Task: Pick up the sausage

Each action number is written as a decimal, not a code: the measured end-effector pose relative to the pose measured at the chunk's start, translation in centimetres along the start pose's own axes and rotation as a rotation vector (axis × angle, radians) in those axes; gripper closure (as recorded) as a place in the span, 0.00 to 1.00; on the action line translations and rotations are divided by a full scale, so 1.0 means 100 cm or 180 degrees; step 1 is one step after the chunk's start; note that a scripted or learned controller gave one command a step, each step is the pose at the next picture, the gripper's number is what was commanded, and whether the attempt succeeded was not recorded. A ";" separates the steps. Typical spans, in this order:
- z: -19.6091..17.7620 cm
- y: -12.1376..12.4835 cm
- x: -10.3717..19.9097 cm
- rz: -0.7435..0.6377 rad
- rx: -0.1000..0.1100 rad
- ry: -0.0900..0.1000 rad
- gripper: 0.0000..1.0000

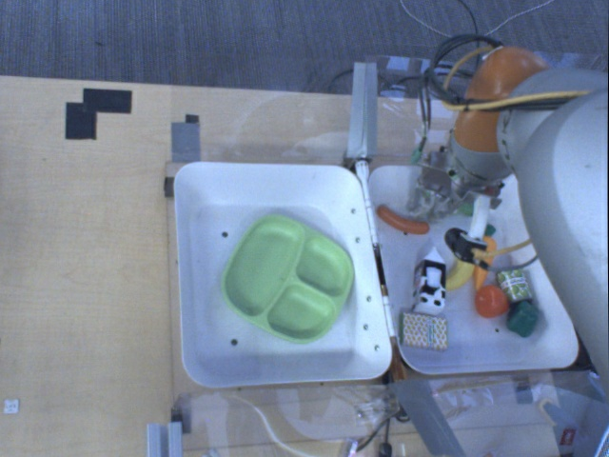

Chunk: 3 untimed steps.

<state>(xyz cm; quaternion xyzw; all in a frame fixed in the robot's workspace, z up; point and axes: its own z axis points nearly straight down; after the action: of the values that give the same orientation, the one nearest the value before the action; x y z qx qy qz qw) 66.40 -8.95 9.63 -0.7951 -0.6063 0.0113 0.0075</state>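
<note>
1. The sausage (402,221) lies in the right bin (476,365), near its upper left corner. It sits close beside the wall shared with the left bin (190,284), with its left end a little higher in the view.
2. The end effector (430,196) hangs just beside the sausage's right end, above and to the right of it. I cannot tell whether it is spread or pressed together (the metal there is a blur), and nothing can be seen pinched in it.
3. Risk 1: the end effector looks offset from the sausage's middle. A straight descent from here would likely catch only the tip, or land on bare bin floor.
4. Risk 2: the sausage is probably smooth and round, so an off-centre squeeze could roll it or make it slip out sideways.
5. Risk 3: the shared wall is near, and a nudge leftward could wedge the sausage against it, leaving little room to close around it.
6. Risk 4: the cow toy (431,287) stands near, below the sausage, and a sweep in that direction could knock it over.
</note>
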 end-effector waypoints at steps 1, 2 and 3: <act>-0.001 0.001 0.001 -0.0004 -0.0021 0.0003 0.00; 0.011 0.001 0.004 -0.0014 -0.0034 0.0012 0.00; 0.010 -0.007 -0.008 -0.0248 -0.0096 0.0028 0.00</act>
<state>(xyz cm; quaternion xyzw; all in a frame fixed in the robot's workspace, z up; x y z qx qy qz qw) 65.53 -9.57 8.69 -0.7710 -0.6369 -0.0016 -0.0014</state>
